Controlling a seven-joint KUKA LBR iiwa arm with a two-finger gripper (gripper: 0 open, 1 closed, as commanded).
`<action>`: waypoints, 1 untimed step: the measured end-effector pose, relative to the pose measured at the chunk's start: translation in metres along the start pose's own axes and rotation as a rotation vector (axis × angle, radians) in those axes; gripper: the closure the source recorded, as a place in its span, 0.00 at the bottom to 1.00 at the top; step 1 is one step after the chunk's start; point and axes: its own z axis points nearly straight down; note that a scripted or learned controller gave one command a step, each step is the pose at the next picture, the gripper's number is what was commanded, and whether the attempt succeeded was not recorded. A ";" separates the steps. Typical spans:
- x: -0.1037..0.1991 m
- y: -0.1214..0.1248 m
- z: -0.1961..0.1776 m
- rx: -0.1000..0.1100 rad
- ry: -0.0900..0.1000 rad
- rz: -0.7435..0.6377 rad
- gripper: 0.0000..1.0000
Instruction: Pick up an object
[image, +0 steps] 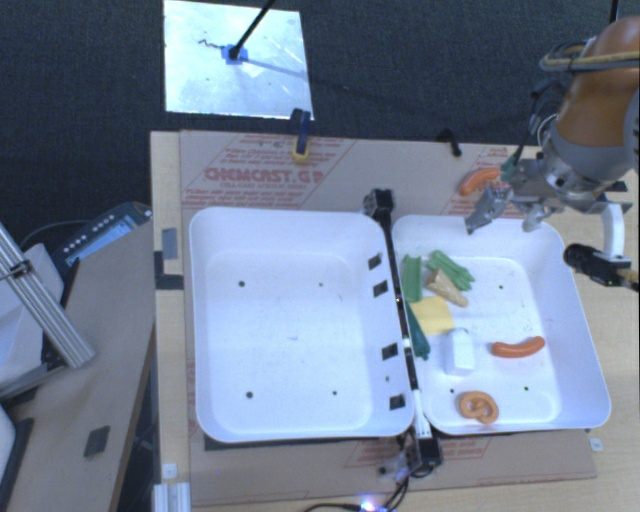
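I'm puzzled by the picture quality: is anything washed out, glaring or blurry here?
Camera view: both white bins look bright and nearly shadowless; the shiny sheet at the top catches pale glare; the gripper and small food pieces look soft, not crisp; the dark floor shows almost no detail.

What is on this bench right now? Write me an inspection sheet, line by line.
Surface: two white bins side by side on a brown board; left bin, right bin.
Job's things: in the right bin, green pieces, yellow block, white piece, orange sausage, pretzel.
Clutter: a second orange sausage lies on the board behind the right bin.
Gripper: gripper hangs over the right bin's far rim, holding nothing visible.
Cables: wires at the board's front edge.
Surroundings: shiny sheet on dark floor, remote-like device at left.
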 end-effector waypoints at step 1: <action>-0.026 -0.085 0.135 0.018 0.003 0.007 0.00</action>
